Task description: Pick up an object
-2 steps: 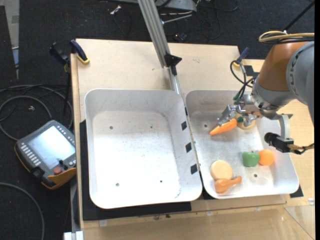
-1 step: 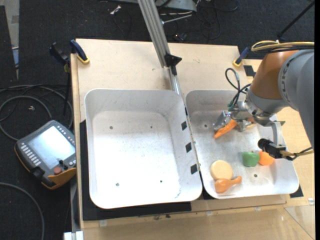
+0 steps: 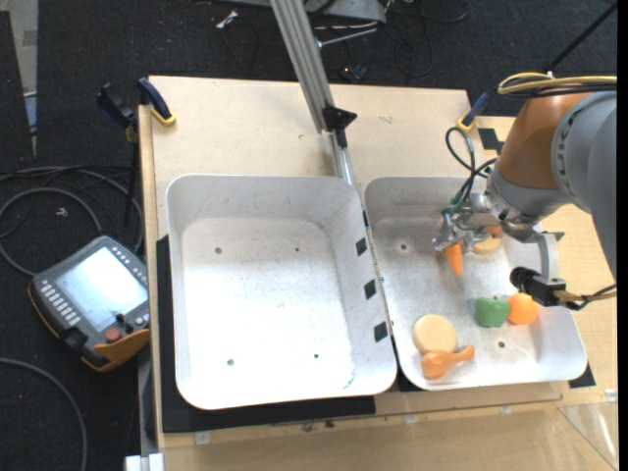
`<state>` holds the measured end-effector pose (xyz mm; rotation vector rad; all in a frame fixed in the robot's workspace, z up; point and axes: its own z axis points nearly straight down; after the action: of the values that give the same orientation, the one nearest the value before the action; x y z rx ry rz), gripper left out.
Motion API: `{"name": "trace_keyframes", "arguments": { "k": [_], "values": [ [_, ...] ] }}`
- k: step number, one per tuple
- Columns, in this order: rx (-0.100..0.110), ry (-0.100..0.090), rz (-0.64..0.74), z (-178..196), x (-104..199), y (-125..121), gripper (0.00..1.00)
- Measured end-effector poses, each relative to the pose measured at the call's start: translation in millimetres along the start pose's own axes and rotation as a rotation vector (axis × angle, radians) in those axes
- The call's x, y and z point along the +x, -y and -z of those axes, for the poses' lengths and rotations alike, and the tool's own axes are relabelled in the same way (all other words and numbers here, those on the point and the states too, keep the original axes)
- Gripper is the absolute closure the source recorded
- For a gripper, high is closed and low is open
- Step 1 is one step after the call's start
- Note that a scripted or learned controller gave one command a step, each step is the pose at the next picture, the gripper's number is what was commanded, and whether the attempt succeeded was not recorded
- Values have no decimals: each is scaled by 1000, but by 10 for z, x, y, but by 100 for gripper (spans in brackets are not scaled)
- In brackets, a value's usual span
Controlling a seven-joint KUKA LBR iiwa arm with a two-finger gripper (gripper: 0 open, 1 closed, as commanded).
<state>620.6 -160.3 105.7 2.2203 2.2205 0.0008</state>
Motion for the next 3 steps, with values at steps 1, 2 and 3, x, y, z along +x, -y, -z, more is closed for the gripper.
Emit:
{"name": "trace_keyframes", "arguments": {
  "k": [1,2,3],
  "values": [
    [-5,1,2,486,11,-107,100],
    [-5,1,3,1011,76,-42,100],
    [-6,2,0,1571,19,27,100]
  ]
}}
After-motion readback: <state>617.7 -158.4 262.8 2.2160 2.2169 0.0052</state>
